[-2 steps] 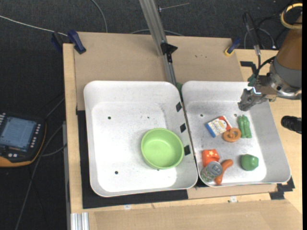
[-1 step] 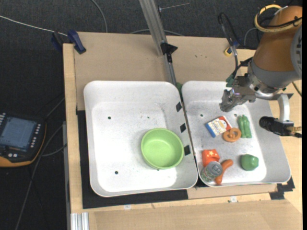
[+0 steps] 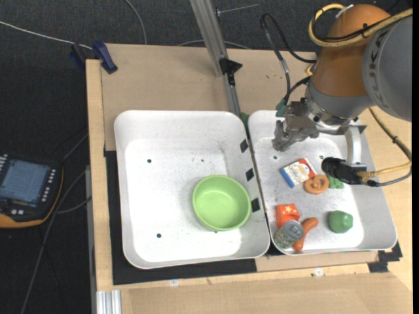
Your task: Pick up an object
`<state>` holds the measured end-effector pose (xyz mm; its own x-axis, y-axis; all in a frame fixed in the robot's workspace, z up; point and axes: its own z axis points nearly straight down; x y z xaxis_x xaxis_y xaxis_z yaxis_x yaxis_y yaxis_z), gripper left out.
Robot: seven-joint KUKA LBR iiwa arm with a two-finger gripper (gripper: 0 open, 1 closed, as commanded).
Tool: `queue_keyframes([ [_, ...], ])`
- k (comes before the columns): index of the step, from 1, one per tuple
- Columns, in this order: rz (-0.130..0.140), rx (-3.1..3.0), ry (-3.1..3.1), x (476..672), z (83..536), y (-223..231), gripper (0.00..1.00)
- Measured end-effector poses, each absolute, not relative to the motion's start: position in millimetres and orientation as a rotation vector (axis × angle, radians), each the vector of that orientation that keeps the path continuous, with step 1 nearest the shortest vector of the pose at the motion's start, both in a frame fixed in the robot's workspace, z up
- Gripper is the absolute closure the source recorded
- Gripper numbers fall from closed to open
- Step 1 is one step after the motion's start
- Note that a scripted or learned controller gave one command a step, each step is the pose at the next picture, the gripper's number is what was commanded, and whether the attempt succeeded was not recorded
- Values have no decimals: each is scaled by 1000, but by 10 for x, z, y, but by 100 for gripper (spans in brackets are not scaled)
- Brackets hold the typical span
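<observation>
Pretty clearly a robotics lab, not anyone's home. You've got a plain wooden bench (image 3: 190, 67) sitting on dark carpet (image 3: 39, 110), two white bins (image 3: 131, 129) taped down side by side, loose cables (image 3: 118, 5) trailing across the floor, a metal pole (image 3: 209, 25) rising from the bench, and a handheld control tablet (image 3: 26, 188) lying off to the left. Big industrial arm (image 3: 366, 51) too.

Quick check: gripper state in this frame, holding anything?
Gripper: over the back of the right bin, above the toys; open or closed cannot be told, and nothing is seen between its fingers.
</observation>
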<state>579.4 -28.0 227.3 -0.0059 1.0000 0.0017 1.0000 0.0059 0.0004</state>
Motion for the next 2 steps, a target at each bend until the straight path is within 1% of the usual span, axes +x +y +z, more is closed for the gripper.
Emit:
queue_keyframes([
  [1,-1,-2215,-2225,5817,2203,264,100],
  [2,-3,-2217,-2226,5890,2347,722,100],
])
